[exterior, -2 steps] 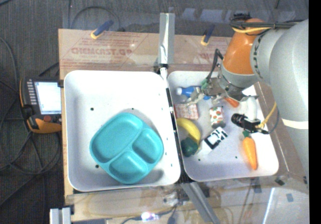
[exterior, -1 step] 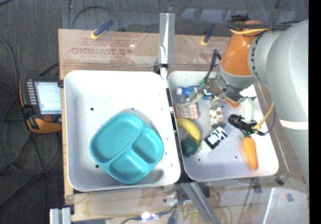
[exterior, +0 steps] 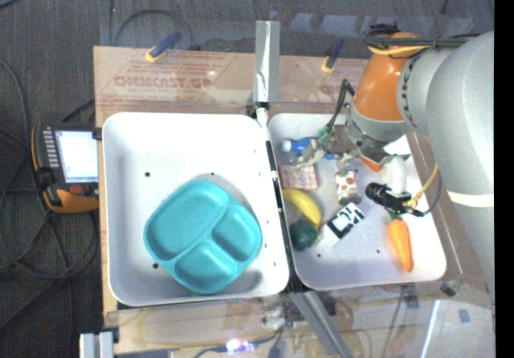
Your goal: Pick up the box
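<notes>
You can see the grey arm with its orange band (exterior: 384, 90) reaching over the far end of the right white bin (exterior: 426, 264), but the gripper (exterior: 336, 140) is mostly masked by the wrist, so you cannot tell its state. The small patterned cardboard box (exterior: 346, 183) stands near the bin's middle, just below the gripper. Beside the box lie a yellow banana (exterior: 302, 205), a black-and-white tag (exterior: 345, 220), an orange carrot (exterior: 400, 244) and a blurry pink packet (exterior: 299, 177).
</notes>
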Tool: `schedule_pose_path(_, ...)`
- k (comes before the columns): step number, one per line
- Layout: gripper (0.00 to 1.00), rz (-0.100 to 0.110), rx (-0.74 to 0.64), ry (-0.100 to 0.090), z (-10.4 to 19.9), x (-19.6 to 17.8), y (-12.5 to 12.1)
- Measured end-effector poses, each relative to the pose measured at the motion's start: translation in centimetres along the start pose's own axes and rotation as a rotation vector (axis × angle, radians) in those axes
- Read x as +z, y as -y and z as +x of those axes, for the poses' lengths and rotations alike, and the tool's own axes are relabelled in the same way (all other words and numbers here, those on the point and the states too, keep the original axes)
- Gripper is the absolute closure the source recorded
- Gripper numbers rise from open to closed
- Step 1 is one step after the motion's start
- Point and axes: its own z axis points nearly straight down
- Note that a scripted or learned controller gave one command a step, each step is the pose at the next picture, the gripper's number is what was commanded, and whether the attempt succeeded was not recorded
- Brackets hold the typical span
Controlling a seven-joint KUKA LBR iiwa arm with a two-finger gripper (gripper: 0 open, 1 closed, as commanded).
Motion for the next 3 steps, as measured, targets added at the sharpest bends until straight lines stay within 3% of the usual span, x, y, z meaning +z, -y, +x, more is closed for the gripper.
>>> schedule_pose_path(2, 0.00, 0.000, 0.000, 0.000, 0.0, 0.0, 0.0)
schedule_pose_path(3, 1.00, -0.007, -0.001, -0.001, 0.1, -1.2, -0.3)
